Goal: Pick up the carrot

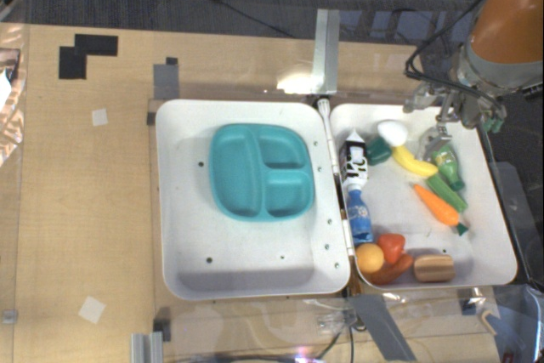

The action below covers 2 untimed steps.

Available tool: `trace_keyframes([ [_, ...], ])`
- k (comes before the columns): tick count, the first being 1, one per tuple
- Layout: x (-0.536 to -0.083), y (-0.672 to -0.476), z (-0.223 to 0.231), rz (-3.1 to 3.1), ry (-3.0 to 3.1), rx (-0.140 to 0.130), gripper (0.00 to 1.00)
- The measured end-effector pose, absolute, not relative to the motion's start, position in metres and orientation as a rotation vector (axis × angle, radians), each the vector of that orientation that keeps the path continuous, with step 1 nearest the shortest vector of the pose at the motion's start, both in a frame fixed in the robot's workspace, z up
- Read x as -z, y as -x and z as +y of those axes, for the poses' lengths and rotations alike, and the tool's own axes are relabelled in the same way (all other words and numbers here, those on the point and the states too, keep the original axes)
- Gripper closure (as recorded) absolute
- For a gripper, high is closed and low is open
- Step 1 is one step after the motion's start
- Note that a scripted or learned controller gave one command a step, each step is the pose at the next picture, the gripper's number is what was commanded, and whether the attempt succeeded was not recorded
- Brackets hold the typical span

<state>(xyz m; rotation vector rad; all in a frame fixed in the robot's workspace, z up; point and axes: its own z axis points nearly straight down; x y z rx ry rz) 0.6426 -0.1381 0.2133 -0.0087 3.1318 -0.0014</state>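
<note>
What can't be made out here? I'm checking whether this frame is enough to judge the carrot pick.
- Tool, camera view: its own body hides the tips, so their state is unclear.
- Arm: cut off by the top and right edges.
- Carrot: its green end is too small to read, beside green items.

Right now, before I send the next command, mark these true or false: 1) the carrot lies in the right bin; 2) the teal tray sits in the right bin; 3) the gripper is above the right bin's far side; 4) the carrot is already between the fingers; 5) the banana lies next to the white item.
1) True: the carrot lies in the right bin.
2) False: the teal tray sits in the left bin.
3) True: the gripper is above that bin's far side.
4) False: the carrot lies on the bin floor, apart from the gripper.
5) True: the banana lies just beside the white item.
</note>
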Motion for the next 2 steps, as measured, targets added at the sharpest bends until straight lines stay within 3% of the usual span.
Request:
trace_keyframes([
  [1,-0.103,-0.581,-0.164,3.052,-0.741,-0.001,0.0],
  [2,-0.09,-0.559,-0.134,3.067,-0.603,0.001,0.0],
])
